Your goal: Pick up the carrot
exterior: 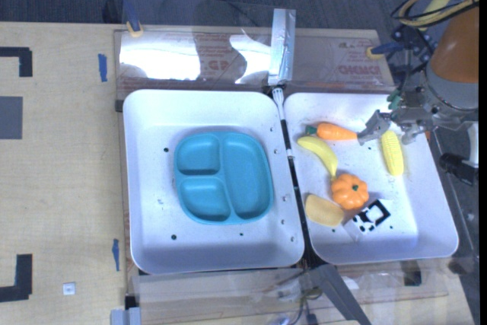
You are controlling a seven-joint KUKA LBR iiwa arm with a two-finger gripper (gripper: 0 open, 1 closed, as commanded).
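Note:
The carrot (335,132), orange with a green tip, lies on its side in the back left part of the right bin (434,228). My gripper (393,127) hangs just to the carrot's right, above the top end of a yellow corn cob (392,154). Its grey fingers (372,126) are spread apart, so it is open, and it holds nothing. The nearer fingertip ends a short way from the carrot's thick end, not touching it.
A banana (320,153) lies just in front of the carrot. A small pumpkin (349,190), a yellow wedge (324,210) and a black-and-white tag (370,215) fill the bin's front. The left bin (144,164) holds a blue divided plate (223,176).

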